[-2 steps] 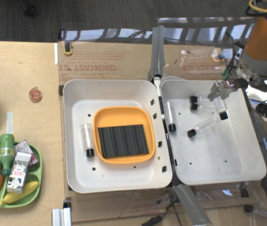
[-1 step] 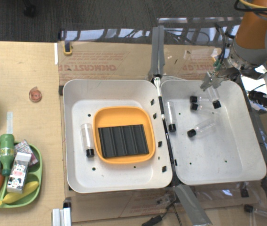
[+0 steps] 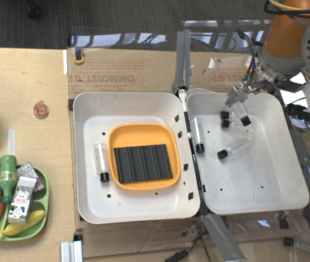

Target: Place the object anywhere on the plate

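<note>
Fingers point(image 3: 239, 103) hang low in the right bin point(image 3: 286, 162); their spread I cannot tell. Vials point(image 3: 232, 146) lie just below them, the plate point(image 3: 144, 132) well left.

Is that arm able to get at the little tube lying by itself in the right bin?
Probably yes. The tube lies apart from the others on bare bin floor, and the gripper hangs just above the far end.

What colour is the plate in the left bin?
Orange-yellow plate, with a dark ribbed insert; camera view.
</note>
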{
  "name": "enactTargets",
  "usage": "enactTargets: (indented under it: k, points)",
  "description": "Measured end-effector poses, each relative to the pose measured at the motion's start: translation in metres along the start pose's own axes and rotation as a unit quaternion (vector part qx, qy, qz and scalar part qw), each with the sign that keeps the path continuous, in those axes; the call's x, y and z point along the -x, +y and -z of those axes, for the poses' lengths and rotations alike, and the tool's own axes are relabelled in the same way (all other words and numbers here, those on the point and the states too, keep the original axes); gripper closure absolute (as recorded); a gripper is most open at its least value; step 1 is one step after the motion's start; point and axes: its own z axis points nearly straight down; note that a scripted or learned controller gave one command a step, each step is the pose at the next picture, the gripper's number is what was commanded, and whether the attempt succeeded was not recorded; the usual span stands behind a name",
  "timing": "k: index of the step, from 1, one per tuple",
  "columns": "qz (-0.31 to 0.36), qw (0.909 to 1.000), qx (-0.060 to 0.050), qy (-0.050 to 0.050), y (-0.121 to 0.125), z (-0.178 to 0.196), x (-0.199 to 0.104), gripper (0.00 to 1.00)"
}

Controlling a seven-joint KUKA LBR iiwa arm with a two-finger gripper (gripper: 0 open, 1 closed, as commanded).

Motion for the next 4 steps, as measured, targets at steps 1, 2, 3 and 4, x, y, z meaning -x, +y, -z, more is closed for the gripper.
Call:
enactTargets:
  k: [1, 2, 3, 4]
  points:
    - [0.08, 0.9968, 0.001, -0.001, 0.01, 0.016, -0.023, 1.0]
    - [0.192, 0.9813, 0.001, -0.001, 0.017, 0.018, -0.039, 1.0]
    - [0.306, 0.9521, 0.001, -0.001, 0.015, -0.008, -0.048, 1.0]
    - [0.354, 0.9354, 0.002, -0.002, 0.009, 0.004, -0.042, 1.0]
